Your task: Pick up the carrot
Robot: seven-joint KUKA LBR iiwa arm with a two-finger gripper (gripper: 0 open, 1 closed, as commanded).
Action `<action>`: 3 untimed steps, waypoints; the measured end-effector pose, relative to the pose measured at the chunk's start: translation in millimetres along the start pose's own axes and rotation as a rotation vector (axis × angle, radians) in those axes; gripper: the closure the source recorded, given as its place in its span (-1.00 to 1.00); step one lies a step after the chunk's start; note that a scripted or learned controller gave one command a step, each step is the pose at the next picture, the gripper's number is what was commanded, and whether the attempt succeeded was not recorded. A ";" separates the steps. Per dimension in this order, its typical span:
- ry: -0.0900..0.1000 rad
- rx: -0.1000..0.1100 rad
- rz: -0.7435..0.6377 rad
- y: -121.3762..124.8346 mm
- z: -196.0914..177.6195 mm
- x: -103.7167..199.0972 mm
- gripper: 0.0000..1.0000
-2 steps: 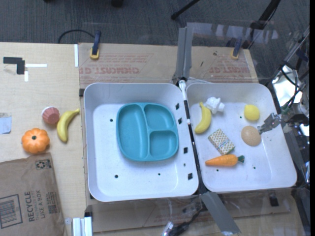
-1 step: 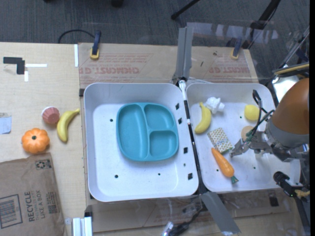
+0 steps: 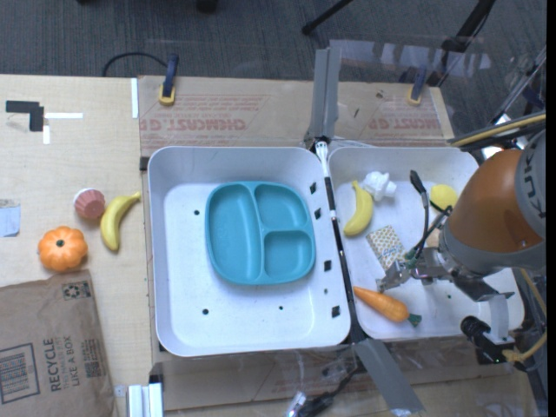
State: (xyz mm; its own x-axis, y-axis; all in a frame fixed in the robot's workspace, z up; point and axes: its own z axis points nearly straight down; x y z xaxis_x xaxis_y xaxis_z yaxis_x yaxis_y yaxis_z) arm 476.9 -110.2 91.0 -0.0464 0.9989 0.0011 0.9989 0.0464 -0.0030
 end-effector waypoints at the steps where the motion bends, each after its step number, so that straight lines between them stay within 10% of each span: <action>1: -0.009 -0.012 -0.257 3.7 -3.2 4.8 -1.00; 2: -0.011 -0.015 -0.613 5.2 -5.4 6.8 -1.00; 3: -0.007 -0.010 -0.609 3.9 -12.4 6.6 1.00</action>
State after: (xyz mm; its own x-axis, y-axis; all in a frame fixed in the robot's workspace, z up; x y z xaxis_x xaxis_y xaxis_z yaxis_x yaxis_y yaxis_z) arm 480.5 -103.4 103.4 -0.6098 0.7925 -0.0072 0.7925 0.6098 0.0053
